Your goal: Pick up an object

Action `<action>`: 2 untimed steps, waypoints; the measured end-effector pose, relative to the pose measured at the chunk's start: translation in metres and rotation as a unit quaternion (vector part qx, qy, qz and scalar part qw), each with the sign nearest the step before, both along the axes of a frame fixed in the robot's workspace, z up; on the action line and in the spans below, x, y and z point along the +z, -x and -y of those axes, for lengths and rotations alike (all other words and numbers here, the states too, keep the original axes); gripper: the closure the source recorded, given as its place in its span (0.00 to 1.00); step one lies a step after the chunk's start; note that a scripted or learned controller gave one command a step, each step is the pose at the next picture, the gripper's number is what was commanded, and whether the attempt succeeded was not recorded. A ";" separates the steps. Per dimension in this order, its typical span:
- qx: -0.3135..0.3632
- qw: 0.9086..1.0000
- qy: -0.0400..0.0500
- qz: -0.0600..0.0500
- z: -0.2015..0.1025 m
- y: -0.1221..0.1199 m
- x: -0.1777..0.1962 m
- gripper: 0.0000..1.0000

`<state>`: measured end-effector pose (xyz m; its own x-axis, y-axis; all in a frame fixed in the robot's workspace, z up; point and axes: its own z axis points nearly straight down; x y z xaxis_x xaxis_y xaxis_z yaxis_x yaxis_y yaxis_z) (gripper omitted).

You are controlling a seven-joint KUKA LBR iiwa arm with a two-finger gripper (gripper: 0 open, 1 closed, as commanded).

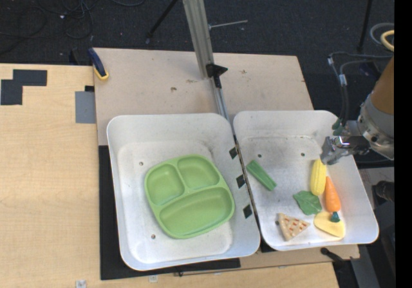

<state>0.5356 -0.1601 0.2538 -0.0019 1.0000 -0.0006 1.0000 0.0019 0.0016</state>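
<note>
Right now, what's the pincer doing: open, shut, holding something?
Pincer: cannot be told; it sits over the right bin, just above the yellow toy.

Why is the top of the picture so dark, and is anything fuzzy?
In the camera view, the floor behind the bench is unlit, so the cables there barely show. Light falls evenly on both white bins, with soft shadows and no strong glare. The green divided plate, toy carrot and pizza slice look fairly sharp; the gripper at the right is a bit blurry.
</note>
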 end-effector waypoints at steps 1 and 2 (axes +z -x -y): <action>0.000 1.000 0.000 0.000 0.001 -0.001 0.040 1.00; 0.001 1.000 -0.001 -0.003 -0.045 -0.010 0.019 1.00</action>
<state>0.5453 -0.1153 0.2728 -0.0035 1.0000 0.0018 1.0000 0.0035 -0.0035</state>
